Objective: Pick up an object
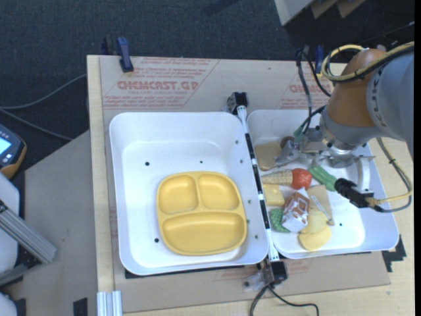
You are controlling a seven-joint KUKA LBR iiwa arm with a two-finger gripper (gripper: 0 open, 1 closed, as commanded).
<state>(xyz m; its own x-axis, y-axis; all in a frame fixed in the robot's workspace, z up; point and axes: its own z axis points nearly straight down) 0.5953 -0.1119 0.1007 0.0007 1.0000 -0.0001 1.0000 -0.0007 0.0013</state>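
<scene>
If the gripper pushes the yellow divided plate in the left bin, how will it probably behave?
The yellow divided plate looks like stiff moulded plastic, so it probably keeps its shape. It lies flat and low on the left bin's smooth white floor, so it would likely slide, not tip. Its thin raised rim may give the fingers little hold.

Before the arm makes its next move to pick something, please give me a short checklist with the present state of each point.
1. End effector is over the right bin: ok.
2. Objects to pick lie in that bin, such as the red piece and the yellow piece: ok.
3. An object is between the fingers: cannot tell.
4. Objects lie apart enough for a clean grasp: not ok, they are piled close.
5. Yellow tray sits flat in the left bin, away from the arm: ok.
</scene>
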